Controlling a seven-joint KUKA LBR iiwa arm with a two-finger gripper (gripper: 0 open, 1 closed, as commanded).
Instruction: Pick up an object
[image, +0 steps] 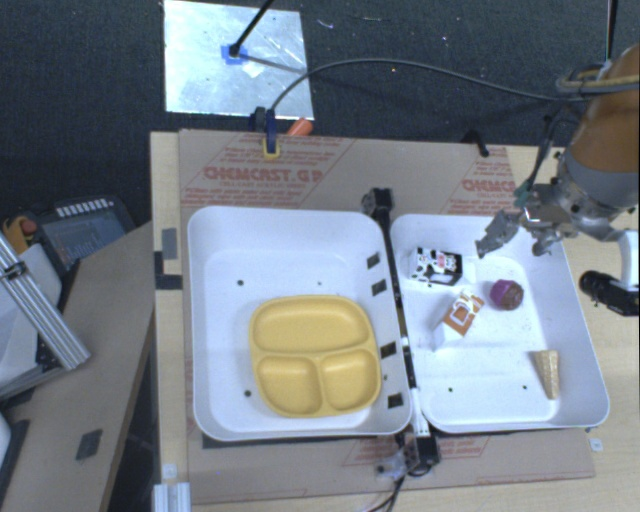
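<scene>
Approach step: the pincer (516, 242) hovers spread wide and empty over the right bin (495, 385), so next it likely must descend onto the nearby purple ball (506, 294)

The arm (600, 150) runs off the right edge, so just its wrist end is seen. The wrist and tool (518, 238) cover the far right corner of the right bin (480, 395). The red print on the board (300, 170) is partly hidden under that bin and the left bin (220, 300). The black-and-white pack (437, 264) and the orange box (461, 313) bear print too small to read. The purple lump (506, 294) is too blurred to name. At the left, a metal rail (40, 310) is cut by the edge, and the screen (80, 235) of a dark device is unreadable.
</scene>
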